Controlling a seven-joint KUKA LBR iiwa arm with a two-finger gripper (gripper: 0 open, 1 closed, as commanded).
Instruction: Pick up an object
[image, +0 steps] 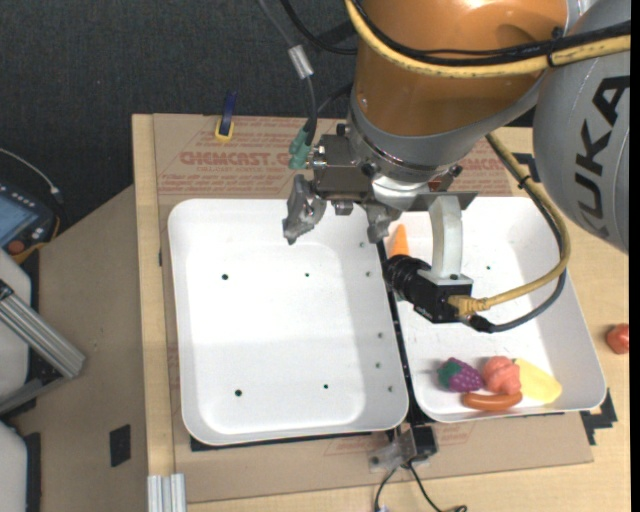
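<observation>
The left white bin (200, 330) is set on a cardboard sheet (160, 200), probably laid to give both bins a level base over the dark carpeted floor. The gripper (338, 222) is hung over that bin's far right corner; its fingers (298, 218) are spread wide, and nothing is seen between them. Just right of the fingers, an orange toy piece (399, 240) lies past the dividing rims in the right bin (570, 300). Well right of and nearer than the fingers, toy grapes (461, 375), a peach-like fruit (502, 373) and a yellow fruit (540, 384) are clustered in its near corner, where a descent would be less crowded by rims.
</observation>
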